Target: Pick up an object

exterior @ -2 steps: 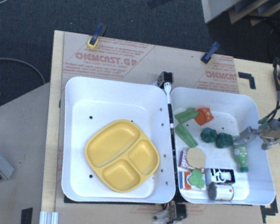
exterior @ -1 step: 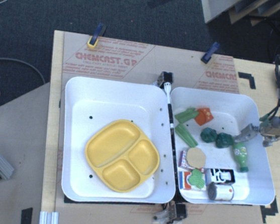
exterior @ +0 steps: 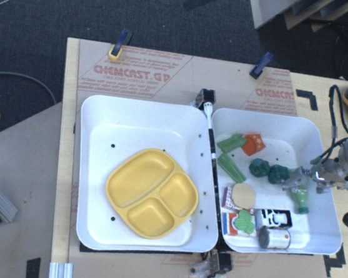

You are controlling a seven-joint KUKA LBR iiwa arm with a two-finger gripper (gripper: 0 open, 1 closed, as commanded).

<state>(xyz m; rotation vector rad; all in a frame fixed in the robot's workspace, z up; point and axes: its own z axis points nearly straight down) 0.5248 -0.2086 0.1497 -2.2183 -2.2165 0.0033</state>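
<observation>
I am looking down on two white bins sitting side by side on the bench. The left bin is holding a yellow tray with three compartments, lying near its middle. The right bin is carrying the clutter: two green sticks lying at a slant near its upper left, an orange block just beside them, and two dark teal lumps sitting close together near the centre. Below those I am seeing a tan disc resting partly on a printed card, with a black-and-white box and a grey can near the front wall.

The arm is reaching in from the right, and the gripper is sitting low over the right side of that bin. A small green bottle is lying right at its tip, touching or nearly so. I cannot tell how the hand is set here.
</observation>
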